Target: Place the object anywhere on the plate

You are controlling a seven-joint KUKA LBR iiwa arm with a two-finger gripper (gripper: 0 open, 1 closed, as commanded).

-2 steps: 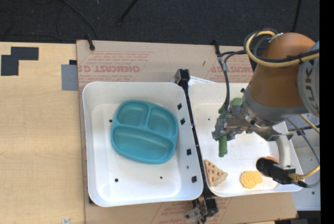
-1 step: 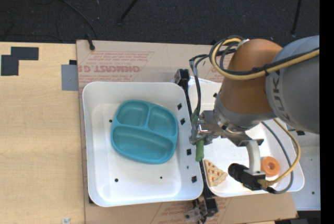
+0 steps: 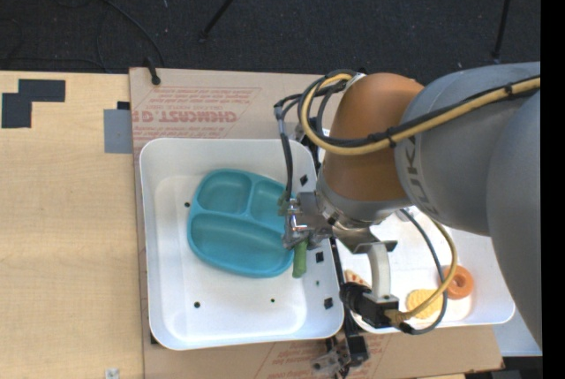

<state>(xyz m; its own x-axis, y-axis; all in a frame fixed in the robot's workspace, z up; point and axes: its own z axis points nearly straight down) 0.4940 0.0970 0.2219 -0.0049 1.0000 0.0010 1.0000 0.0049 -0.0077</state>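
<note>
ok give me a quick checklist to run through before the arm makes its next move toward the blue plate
1. Plate lies flat in the left bin: ok.
2. Plate compartments free of other items: ok.
3. Green object sits at the gripper, by the plate's right edge: ok.
4. Object is held by the gripper: cannot tell, the wrist covers that spot.
5. Object is over the plate rather than beside it: cannot tell, it looks just off the rim.
6. Orange ring and yellow piece in the right bin lie away from the plate: ok.
</note>
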